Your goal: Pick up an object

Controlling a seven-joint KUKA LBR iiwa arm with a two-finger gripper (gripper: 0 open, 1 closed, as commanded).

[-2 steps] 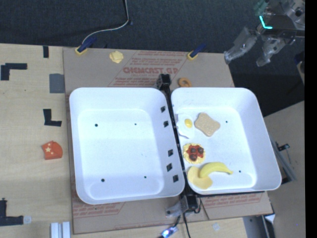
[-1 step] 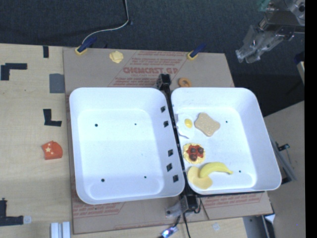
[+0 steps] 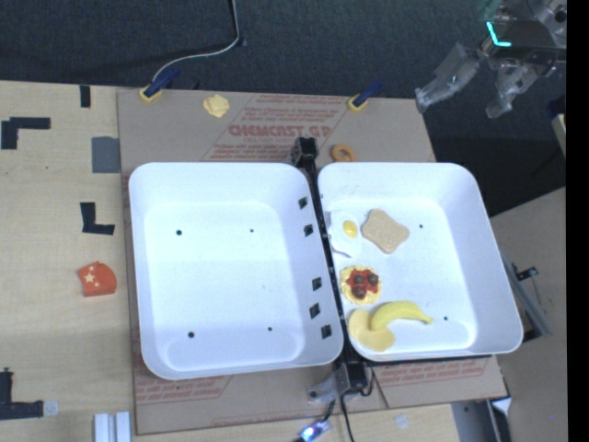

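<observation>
A: Any writing to read, starting from the left?

B: On the bench (image 3: 55, 238), none; just black tape marks, and a red piece (image 3: 97, 279) lying near its left edge. The cardboard (image 3: 267, 127) under the bins carries faint red print along its far edge. It looks like "CHEMCAST", but I can't be sure.

A: What else sits on that far edge?

B: A yellow lump (image 3: 216, 106) towards the left corner, and a small ring (image 3: 341, 153) just behind the right bin.

A: The bins?

B: The left bin (image 3: 147, 191) has only small black dots on its floor. The right bin (image 3: 465, 191) holds everything against its left wall: an egg (image 3: 349, 229), toast (image 3: 385, 231) just beside it, a tart (image 3: 360, 284) nearer us, then a banana (image 3: 398, 314) and a yellow disc (image 3: 373, 337) touching it at the near left corner. The right half of its floor is bare.

A: And the gripper?

B: The gripper (image 3: 477, 83) hangs beyond the far right corner of the cardboard, well apart from the food, fingers (image 3: 442, 81) spread wide with nothing between them.
</observation>
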